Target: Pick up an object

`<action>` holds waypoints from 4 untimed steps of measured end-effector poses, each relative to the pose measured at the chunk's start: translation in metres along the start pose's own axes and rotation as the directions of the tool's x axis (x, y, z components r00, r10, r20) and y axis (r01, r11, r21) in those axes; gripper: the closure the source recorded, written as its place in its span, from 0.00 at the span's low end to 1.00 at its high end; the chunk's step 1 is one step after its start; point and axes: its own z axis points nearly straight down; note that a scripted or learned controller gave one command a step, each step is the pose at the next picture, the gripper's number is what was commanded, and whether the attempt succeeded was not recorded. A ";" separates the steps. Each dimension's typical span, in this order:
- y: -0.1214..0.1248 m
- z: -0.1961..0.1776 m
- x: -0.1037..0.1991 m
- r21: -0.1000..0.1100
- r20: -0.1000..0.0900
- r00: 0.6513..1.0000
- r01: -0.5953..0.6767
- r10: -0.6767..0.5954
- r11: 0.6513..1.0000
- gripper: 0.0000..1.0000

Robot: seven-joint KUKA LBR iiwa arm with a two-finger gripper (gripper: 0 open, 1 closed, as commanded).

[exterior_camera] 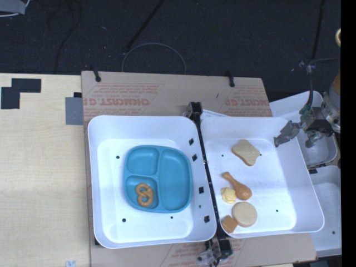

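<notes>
The right bin holds several toy foods: a tan bread slice, a brown drumstick, a small yellow piece, a round beige bun and a small orange piece. In the left bin a blue divided plate carries an orange pretzel in its front-left compartment. My gripper hangs over the right bin's far right rim, right of the bread slice and apart from every food item. Nothing is seen held in it.
A black divider runs between the two bins. Cardboard lies under both bins. The right bin's floor is bare white between the foods and its right wall.
</notes>
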 end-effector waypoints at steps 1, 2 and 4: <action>0.002 -0.006 0.000 -0.011 0.002 1.000 0.002 -0.002 1.000 0.00; 0.002 0.056 -0.005 -0.005 0.001 1.000 0.002 -0.002 1.000 0.00; 0.002 0.163 0.006 -0.009 0.001 1.000 0.004 -0.004 1.000 0.00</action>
